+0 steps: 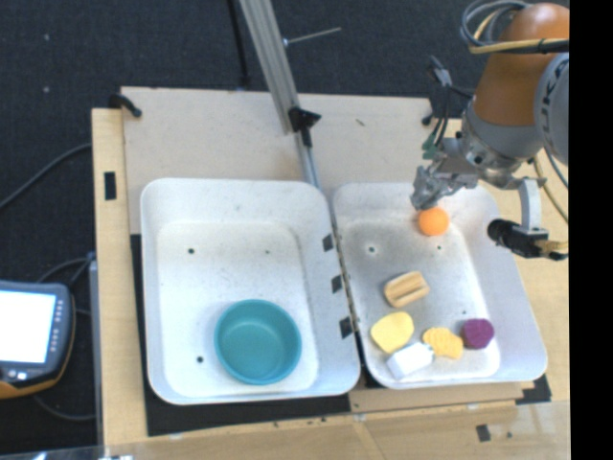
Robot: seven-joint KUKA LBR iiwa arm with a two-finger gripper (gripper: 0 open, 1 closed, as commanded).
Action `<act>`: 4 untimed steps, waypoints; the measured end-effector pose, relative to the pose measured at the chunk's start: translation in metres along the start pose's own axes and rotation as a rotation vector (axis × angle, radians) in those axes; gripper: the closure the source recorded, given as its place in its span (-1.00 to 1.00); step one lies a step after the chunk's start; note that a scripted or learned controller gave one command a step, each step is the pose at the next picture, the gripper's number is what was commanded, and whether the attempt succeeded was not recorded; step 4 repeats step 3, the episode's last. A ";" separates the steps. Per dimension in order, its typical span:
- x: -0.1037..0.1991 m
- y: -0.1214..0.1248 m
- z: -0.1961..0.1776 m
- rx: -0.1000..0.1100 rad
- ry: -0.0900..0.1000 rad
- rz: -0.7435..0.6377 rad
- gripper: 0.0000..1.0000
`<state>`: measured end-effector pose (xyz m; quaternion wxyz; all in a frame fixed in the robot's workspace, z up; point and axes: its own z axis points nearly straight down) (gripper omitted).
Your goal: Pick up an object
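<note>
My gripper (427, 195) hangs over the far part of the right bin (369, 266). An orange ball (434, 221) lies just below and in front of its tip, close to it; nothing shows between the fingers. Further forward in the same bin lie a tan bread-like block (405, 288), a yellow piece (393, 332), a smaller yellow piece (443, 342), a white block (411, 359) and a purple ball (477, 333).
The left bin (182, 209) holds a teal bowl (257, 341) near its front. A slanted metal pole (273, 56) rises behind the bins and meets the bench near their shared wall. A tablet (29, 333) sits off the bench at left.
</note>
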<state>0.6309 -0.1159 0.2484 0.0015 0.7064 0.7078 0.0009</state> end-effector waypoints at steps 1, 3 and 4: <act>0.048 -0.011 -0.010 0.002 0.002 -0.005 1.00; 0.163 -0.040 -0.006 0.003 0.003 -0.007 1.00; 0.163 -0.040 -0.006 0.003 0.003 -0.007 1.00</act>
